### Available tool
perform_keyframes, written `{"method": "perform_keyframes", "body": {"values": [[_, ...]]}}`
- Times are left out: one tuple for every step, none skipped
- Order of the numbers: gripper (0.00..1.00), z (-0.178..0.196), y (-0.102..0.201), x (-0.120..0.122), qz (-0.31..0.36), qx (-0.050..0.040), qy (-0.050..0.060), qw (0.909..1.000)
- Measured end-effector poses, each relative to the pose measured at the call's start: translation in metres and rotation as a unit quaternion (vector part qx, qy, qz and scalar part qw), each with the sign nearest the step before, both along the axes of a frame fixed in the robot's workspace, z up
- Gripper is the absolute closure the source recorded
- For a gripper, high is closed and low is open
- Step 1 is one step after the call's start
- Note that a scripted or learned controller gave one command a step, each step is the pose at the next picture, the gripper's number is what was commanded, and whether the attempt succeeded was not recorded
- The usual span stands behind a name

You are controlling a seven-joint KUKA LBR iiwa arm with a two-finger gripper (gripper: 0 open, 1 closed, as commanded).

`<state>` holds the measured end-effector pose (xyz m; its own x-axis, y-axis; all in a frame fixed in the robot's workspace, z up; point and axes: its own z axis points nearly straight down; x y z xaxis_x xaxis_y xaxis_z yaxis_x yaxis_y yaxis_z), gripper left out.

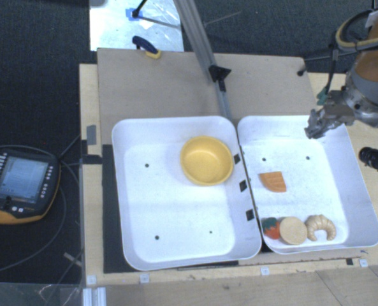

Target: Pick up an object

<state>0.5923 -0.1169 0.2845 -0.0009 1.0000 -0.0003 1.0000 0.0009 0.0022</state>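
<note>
Jaws (317, 127) hang over the right bin's (357, 171) far edge; their opening I cannot tell. Orange wedge (273, 182) lies below-left of them, apart from 3 clustered items, so easiest to grasp.

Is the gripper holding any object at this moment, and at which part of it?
Nothing is held. The gripper is above the far edge of the right bin, apart from the orange wedge and the croissant.

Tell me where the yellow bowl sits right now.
The yellow bowl sits in the left bin, near its far right corner, close to the wall it shares with the right bin.
</note>
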Motion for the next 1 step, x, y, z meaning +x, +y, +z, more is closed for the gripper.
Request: {"method": "perform_keyframes", "body": {"values": [[1.0, 0.0002, 0.0452, 0.0096, 0.002, 0.0001, 0.001, 1.0]]}}
